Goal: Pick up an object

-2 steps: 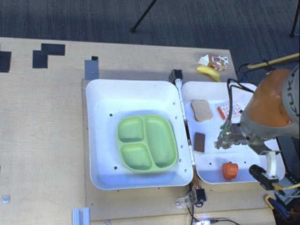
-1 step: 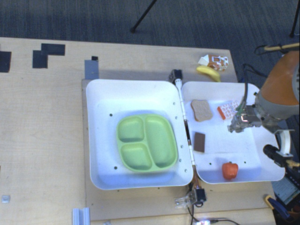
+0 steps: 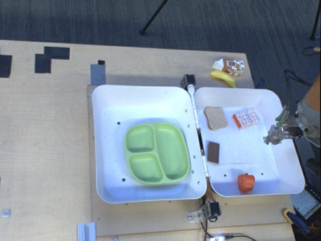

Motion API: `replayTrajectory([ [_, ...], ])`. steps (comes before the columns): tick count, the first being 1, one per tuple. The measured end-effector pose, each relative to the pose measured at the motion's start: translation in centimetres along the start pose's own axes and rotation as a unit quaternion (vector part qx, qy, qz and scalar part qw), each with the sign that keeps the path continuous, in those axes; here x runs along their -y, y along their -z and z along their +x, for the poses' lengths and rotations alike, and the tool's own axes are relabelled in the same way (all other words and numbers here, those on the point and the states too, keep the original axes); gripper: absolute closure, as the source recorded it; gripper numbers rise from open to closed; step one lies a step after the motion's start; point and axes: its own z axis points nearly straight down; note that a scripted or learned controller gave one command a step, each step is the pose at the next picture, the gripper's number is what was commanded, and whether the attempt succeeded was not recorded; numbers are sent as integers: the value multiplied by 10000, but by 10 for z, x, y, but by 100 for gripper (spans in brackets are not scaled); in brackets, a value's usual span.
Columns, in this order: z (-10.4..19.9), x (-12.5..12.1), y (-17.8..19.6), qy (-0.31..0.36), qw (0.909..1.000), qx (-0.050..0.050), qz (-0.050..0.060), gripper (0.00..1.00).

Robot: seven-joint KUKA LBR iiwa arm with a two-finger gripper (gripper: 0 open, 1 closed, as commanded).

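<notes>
Tomato low in the right bin, gripper up at the bin's three o'clock edge.

Tomato sits at about six o'clock on the right bin's floor, alone, well apart from the gripper. From it, at ten o'clock, a brown block lies near the bins' shared rim; at eleven o'clock, a slice of bread; at twelve o'clock, a red-and-white packet, tilted. The gripper hangs over the right rim with nothing between its fingers, though whether they are spread or pressed together I cannot tell. Left bin holds a green tray with three compartments. Beyond the right bin, at twelve o'clock, a banana and a small carton rest on the bench.
</notes>
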Motion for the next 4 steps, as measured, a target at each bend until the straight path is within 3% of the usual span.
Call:
replayTrajectory([
  [1,51,-82,3,23,10000,-15,-4,100],
  [2,70,-26,46,4,10000,-9,1,100],
  [3,114,19,43,14,10000,-12,8,100],
  [4,91,-61,28,18,10000,-6,3,100],
])
